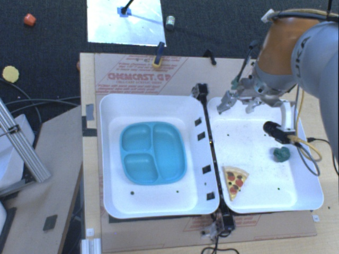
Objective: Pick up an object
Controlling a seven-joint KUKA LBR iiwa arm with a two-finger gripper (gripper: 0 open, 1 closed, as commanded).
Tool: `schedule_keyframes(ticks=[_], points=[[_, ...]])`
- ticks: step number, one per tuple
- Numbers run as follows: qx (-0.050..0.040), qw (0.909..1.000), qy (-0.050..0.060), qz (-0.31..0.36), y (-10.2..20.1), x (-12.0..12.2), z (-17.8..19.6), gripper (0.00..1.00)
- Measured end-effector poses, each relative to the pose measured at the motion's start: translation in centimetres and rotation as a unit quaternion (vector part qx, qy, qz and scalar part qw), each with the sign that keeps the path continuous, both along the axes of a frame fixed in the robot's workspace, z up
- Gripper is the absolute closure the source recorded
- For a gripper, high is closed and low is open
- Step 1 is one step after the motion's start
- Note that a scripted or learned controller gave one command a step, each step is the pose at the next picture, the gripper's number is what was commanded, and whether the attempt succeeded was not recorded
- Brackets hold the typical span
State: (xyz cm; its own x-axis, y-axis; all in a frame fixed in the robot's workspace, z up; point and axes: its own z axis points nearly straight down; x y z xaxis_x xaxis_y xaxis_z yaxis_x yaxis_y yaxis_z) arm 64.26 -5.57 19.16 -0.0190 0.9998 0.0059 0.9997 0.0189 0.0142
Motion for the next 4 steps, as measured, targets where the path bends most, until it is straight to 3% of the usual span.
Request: schedule_keyframes(ticks=[1,3,4], points=[[-0.0036,0.9999,0.008,-0.010,-5.1,2.5,-11.3,0.00],[-0.0032,0.9999,0.007,-0.009,-5.0,0.8,-10.7,0.00],[-0.0031,0.9999,0.005,-0.010,-5.0,0.9,-9.6,1.00]])
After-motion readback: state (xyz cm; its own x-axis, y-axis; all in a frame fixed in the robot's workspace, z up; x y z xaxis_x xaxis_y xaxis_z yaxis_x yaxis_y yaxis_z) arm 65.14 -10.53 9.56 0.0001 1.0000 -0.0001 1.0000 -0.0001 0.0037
